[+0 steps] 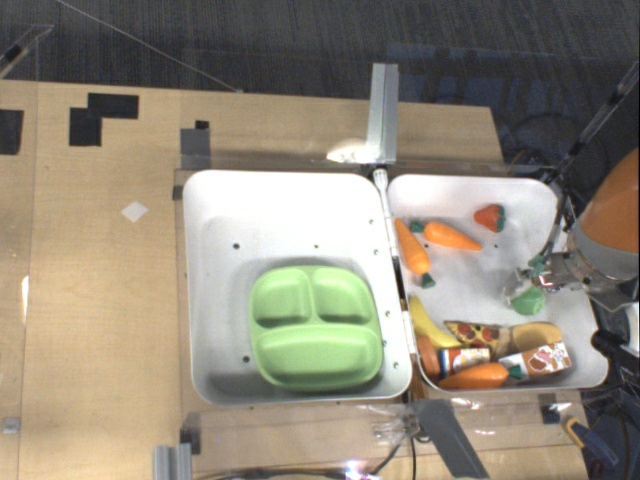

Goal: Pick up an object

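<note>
At right edge of the right bin [470, 193], the gripper [540, 273] sits low over the bin floor, arm coming in from the rim w/ orange band just above. Fingers too small and dark to read, so can't tell if they're apart, together or clamped on anything. A small green object [527, 301] lies just below and beside the tip, touching or nearly so; can't tell which, and nothing shows it lifted.

Step, as I judge it: reach/descent done, approx. at the grasp point, pick not yet confirmed. Likely target is that green piece. Next move calls for closing squarely on it, then a straight lift clear of the bin wall. Risk: piece is small and rounded, could squirt out or get nudged toward the wall.

Rest of right bin, working outward: a red strawberry-like toy [489, 216] near the back, well apart from the tip. Two carrots, one lying across [451, 235], one angled along the divider [412, 251]. Front of bin is crowded: banana [430, 324], a pizza-slice toy [480, 331], a small bottle or packet w/ brown label [535, 360], another orange carrot [478, 375], all touching or overlapping.

Left bin [230, 218] holds one green divided tray [316, 325], 3 compartments, nothing in them, sitting toward the front.
</note>
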Available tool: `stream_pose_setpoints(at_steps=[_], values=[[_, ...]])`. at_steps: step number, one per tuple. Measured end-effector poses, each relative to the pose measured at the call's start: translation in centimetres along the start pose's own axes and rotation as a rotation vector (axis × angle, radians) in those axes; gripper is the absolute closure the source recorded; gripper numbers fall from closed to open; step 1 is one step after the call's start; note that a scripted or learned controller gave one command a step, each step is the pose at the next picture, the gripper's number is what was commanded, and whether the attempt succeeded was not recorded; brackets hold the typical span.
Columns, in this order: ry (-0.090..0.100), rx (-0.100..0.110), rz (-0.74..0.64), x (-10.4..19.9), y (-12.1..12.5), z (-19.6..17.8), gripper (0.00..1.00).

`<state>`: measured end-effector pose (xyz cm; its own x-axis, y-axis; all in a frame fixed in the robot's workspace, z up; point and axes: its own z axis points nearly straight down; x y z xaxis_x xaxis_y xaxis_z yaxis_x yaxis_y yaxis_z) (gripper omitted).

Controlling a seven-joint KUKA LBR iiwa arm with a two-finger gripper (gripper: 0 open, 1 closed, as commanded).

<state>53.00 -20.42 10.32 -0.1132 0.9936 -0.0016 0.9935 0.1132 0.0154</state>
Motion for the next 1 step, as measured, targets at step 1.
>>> stream_pose_setpoints(at_steps=[1], values=[[0.001,0.013,0.085,6.15,1.28,-10.89,1.00]])
